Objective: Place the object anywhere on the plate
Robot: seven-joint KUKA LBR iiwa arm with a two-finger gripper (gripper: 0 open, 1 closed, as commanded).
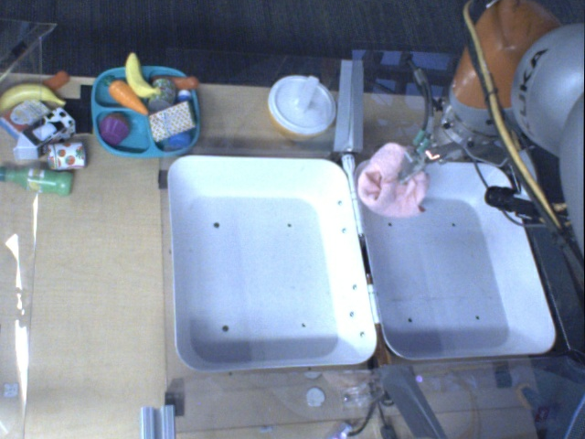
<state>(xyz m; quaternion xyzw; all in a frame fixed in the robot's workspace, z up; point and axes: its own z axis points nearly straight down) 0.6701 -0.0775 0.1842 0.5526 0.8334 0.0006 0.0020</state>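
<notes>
The left bin (pixel 265 263) is lying nearest the viewer, a shallow white tray taking up the middle of the wooden surface (pixel 82 318), and the right bin (pixel 466 273) is sitting just beside it, their inner rims almost touching. At the far left corner of the right bin, a pink soft object (pixel 391 185) is bunching up against the rim, partly overhanging the gap between the two trays. The gripper (pixel 419 161) is pressing into the upper right side of that pink lump, and the cloth-like material is sitting around the fingers, so they are appearing to be closed on it, though the tips themselves are hiding in the folds. The grey arm (pixel 548 80) with its orange band (pixel 498 44) is reaching in from the right. Beyond the bins, a white and yellow plate (pixel 303 105) is resting on the surface, well apart from the pink object. Farther left, a blue divided tray (pixel 144 111) is holding toy foods, with a banana (pixel 27 93) lying near it.
</notes>
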